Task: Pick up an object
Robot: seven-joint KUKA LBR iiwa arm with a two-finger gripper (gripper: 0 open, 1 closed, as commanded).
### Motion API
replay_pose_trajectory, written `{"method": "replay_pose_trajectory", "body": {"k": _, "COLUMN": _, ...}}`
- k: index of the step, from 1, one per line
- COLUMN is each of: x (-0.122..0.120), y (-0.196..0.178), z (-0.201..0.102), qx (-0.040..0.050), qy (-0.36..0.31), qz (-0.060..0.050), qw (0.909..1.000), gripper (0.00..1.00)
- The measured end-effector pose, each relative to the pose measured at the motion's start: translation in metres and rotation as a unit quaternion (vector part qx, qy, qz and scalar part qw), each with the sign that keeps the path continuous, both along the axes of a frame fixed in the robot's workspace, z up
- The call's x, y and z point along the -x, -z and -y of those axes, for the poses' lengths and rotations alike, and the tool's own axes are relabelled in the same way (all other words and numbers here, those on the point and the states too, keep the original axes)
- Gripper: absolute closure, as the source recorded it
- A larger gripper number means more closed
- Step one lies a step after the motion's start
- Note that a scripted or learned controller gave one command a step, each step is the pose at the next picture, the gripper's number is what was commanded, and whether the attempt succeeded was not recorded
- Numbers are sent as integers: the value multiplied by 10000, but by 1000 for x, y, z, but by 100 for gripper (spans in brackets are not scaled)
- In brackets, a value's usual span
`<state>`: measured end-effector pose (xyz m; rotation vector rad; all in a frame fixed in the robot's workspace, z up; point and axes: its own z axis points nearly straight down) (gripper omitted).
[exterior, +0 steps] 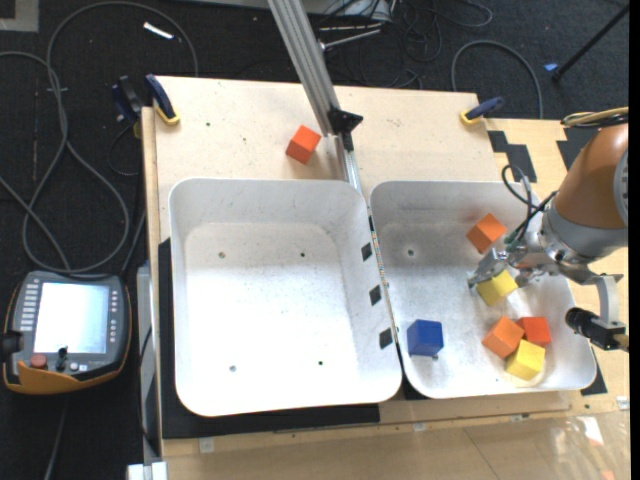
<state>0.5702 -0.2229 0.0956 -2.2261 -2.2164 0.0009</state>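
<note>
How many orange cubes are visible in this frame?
3: one orange cube on the bench behind the bins, one in the right bin's back, one near its front. Arm may hide others.

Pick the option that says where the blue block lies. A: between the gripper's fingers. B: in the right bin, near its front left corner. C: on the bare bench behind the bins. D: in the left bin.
B: the blue block sits on the floor of the right bin, near its front left corner, apart from the gripper and from the orange block on the bench.
</note>
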Motion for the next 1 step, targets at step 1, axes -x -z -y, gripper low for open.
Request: {"method": "replay_pose_trajectory", "body": {"k": 1, "x": -2, "y": -10, "z": -2, "qx": 3, "qy": -18, "qz": 14, "qw": 10000, "gripper": 100}}
